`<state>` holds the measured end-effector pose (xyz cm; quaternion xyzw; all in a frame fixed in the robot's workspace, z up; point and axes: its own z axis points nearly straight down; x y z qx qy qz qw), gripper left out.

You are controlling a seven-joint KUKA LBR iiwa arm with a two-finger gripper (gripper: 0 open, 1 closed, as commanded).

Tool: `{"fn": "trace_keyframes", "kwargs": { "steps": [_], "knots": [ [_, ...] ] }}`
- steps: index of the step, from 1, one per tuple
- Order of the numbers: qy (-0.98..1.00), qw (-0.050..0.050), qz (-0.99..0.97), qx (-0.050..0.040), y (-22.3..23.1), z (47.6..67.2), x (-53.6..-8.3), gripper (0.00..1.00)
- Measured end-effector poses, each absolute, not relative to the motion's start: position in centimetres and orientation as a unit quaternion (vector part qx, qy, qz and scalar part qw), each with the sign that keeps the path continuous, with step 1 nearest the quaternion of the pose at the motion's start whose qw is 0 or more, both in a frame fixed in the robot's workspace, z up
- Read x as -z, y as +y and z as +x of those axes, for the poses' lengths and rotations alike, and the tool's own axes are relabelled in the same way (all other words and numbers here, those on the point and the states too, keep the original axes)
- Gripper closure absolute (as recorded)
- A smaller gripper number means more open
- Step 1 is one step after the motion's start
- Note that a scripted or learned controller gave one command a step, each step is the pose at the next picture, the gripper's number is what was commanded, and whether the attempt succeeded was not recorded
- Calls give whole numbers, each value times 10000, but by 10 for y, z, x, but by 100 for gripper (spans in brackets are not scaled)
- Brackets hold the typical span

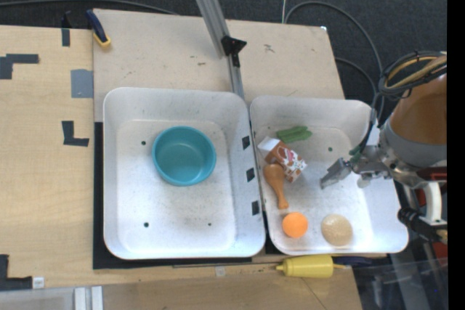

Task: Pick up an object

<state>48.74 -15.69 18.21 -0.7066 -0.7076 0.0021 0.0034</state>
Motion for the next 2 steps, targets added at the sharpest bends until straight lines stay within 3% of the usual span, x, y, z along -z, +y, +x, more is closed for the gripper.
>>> {"fn": "trace_keyframes", "kwargs": {
  "steps": [1,2],
  "knots": [
    [-7073,39,-7069,-25,-159,487,-118,0],
    [-7073,-7,-7069,-6,-159,488,-89,0]
  ]
}}
